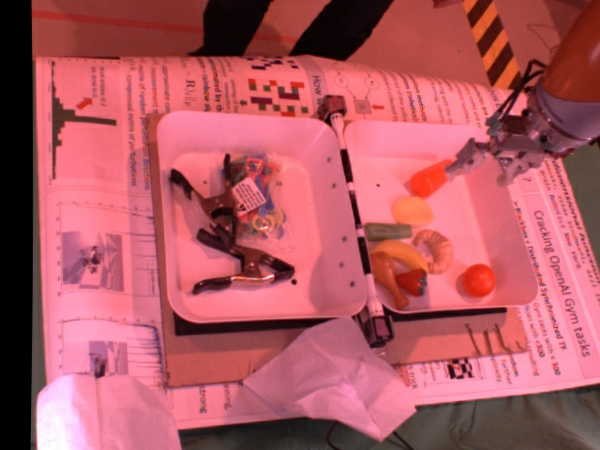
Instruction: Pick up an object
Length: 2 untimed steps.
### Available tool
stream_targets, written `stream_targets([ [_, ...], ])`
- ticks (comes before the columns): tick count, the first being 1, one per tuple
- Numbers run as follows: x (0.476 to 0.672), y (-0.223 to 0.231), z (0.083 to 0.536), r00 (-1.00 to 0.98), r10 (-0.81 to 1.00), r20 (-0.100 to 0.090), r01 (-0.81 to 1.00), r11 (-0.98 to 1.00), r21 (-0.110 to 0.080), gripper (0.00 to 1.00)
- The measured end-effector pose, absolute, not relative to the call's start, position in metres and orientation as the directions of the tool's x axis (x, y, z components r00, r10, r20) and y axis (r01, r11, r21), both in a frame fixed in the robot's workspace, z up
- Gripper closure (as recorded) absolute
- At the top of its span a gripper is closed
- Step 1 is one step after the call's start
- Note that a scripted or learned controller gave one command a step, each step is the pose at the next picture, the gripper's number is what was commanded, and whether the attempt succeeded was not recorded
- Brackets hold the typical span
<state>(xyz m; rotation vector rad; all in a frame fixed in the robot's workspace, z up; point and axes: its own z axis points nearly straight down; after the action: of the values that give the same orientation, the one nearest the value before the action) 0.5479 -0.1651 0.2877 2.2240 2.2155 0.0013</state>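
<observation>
Orange plastic showed between the fingers of the gripper (pixel 466 162) at the upper middle of the right bin (pixel 502 237): I saw them closed on one end of an orange carrot-shaped toy (pixel 430 178), which slanted down to the left, just above the bin floor. Below it in the same bin lay a yellow lemon-like piece (pixel 412 210), a green pod (pixel 387 232), a ring-shaped pastry toy (pixel 434 248), a banana (pixel 397 254), a red strawberry (pixel 411 281) and, lower right, an orange ball (pixel 478 279). In the left bin (pixel 187 139) I noted dark pliers-like tools (pixel 230 242) beside a clear bag of coloured bits (pixel 258 195). White tissue (pixel 328 378) lay crumpled at the lower centre of the frame.
</observation>
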Motion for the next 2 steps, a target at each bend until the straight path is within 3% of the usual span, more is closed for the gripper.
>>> stream_targets([
  [1, 0.548, -0.165, 0.288, 0.004, 1.0, -0.001, 1.0, -0.004, 0.002, 0.0],
  [2, 0.547, -0.169, 0.226, 0.005, 1.0, 0.0, 1.0, -0.005, -0.005, 0.0],
])
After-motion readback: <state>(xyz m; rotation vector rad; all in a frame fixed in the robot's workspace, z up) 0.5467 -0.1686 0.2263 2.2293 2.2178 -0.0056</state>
